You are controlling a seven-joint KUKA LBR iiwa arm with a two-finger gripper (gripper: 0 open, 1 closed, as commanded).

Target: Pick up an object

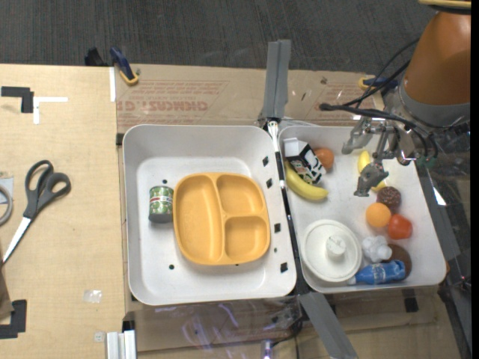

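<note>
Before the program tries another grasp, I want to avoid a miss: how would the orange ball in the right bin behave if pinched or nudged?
The orange ball looks round and smooth, so it would probably roll if nudged and could slip from a pinch. It sits close to the red ball and brown ball, which may block its roll or get jostled.

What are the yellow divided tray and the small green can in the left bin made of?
Yellow divided tray: looks like moulded plastic, smooth and matte with soft rounded ridges between its three compartments. Small green can, lying beside the tray's left edge: probably metal with a printed green label; the greyish ends suggest it, but it is too small to be sure.
</note>
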